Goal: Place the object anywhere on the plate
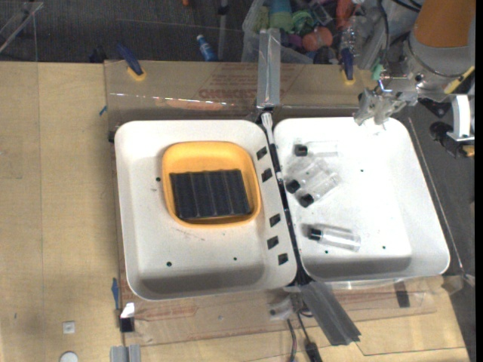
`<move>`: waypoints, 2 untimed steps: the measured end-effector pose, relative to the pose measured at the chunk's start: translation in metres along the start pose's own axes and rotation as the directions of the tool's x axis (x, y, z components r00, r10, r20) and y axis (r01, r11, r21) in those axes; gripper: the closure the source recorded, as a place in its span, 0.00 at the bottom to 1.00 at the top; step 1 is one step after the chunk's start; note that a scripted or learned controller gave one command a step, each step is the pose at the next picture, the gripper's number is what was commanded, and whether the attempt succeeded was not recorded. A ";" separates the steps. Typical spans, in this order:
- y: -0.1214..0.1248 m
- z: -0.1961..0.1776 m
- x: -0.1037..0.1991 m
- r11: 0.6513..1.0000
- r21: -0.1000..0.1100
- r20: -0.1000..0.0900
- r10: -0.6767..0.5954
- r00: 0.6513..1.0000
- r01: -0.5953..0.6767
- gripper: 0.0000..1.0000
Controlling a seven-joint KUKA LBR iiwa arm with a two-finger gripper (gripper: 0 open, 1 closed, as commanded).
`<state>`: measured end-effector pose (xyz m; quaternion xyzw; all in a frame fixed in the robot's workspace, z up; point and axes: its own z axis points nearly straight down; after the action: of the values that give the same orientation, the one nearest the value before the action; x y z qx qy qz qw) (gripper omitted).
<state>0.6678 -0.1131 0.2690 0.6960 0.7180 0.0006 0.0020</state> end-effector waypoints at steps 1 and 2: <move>0.000 -0.008 0.003 1.000 0.000 0.000 -0.023 1.000 0.023 1.00; 0.000 -0.016 0.025 0.984 -0.001 -0.001 -0.176 0.984 0.176 1.00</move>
<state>0.6672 -0.0884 0.2847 0.6299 0.7766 0.0010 0.0018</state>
